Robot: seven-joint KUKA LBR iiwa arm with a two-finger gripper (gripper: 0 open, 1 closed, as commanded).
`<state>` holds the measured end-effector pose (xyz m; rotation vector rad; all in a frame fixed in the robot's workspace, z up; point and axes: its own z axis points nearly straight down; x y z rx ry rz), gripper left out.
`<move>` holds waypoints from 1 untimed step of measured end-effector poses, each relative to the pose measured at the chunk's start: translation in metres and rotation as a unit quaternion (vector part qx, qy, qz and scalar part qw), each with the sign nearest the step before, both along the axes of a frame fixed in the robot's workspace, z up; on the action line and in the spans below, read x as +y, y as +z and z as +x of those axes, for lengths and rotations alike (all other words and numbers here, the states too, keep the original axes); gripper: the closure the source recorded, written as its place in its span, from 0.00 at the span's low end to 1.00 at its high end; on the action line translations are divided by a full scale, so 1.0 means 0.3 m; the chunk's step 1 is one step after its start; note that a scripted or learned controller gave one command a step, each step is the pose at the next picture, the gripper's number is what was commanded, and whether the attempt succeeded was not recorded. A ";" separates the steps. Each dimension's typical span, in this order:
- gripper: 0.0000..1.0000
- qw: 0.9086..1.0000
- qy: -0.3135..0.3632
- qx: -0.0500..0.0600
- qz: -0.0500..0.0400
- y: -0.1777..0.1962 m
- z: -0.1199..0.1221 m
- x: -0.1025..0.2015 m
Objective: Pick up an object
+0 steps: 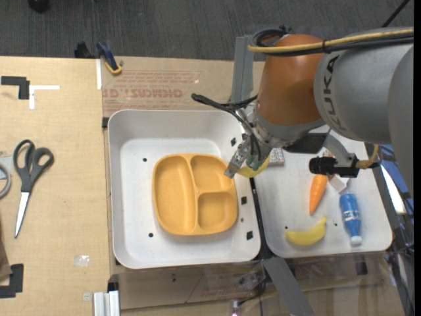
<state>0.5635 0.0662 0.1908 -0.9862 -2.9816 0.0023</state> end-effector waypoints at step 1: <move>1.00 0.993 0.115 -0.002 0.000 0.218 0.042 -0.048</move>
